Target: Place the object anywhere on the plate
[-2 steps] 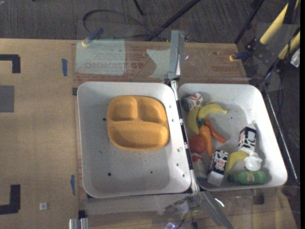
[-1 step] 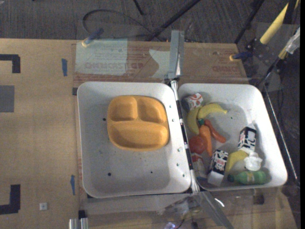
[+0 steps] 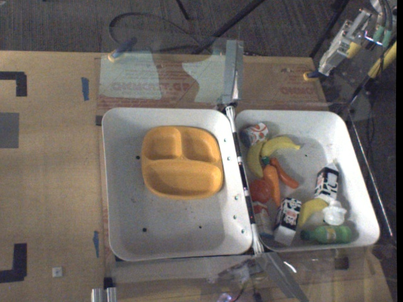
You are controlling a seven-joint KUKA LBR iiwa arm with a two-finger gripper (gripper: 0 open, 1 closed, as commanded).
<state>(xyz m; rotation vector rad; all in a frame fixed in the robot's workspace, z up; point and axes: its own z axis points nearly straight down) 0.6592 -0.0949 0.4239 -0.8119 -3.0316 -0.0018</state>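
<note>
An orange divided plate (image 3: pixel 182 162) lies in the upper middle of the left bin (image 3: pixel 126 231), with nothing on it. The right bin (image 3: pixel 360 168) holds toy food: two yellow bananas (image 3: pixel 280 145) at its upper left, an orange carrot (image 3: pixel 272 184), a small can (image 3: pixel 255 133), two milk cartons (image 3: pixel 326 182), a third banana (image 3: pixel 312 209) and a green bottle (image 3: pixel 327 233) at the bottom. My gripper (image 3: pixel 332 54) hangs at the top right, beyond the right bin's far edge and well away from every object. Nothing shows in its grasp.
A metal divider (image 3: pixel 234 137) runs between the two bins. Clear plastic sheeting (image 3: pixel 157 74) lies behind the left bin on the brown bench. Tripod legs and cables cross the dark floor at the top.
</note>
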